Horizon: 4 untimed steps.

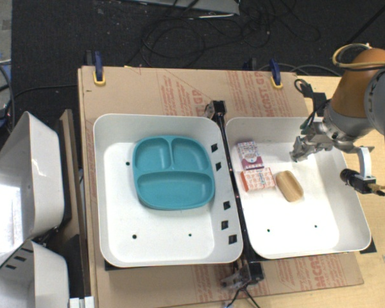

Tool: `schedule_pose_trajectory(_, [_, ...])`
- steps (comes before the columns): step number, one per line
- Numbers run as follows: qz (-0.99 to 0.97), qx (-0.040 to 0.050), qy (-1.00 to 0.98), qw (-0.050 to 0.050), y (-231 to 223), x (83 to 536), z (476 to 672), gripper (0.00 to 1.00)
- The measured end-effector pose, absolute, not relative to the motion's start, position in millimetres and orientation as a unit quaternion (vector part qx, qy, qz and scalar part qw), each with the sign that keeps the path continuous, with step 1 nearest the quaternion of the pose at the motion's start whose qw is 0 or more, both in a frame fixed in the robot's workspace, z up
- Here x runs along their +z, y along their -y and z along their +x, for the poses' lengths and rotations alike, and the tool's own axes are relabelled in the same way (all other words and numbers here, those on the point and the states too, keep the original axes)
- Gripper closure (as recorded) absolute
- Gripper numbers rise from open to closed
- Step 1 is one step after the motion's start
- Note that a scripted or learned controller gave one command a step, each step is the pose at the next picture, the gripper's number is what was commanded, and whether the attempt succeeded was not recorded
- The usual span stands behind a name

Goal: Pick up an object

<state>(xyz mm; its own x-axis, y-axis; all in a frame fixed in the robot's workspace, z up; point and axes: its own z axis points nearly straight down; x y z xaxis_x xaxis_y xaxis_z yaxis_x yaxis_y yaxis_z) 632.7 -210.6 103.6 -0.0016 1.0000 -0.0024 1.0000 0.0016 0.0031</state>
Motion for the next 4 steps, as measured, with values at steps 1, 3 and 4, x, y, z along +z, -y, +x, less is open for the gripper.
schedule_pose_trajectory(1, [0.706, 0.0019, -0.708, 0.004, 210.0, 164.2, 643.1, 1.00])
schedule_pose_trajectory(3, [0.705, 0.0005, -0.709, -0.001, 163.2, 206.5, 632.1, 1.00])
schedule_pose_trajectory(4, [0.704, 0.0004, -0.710, -0.001, 106.5, 199.4, 627.9, 1.00])
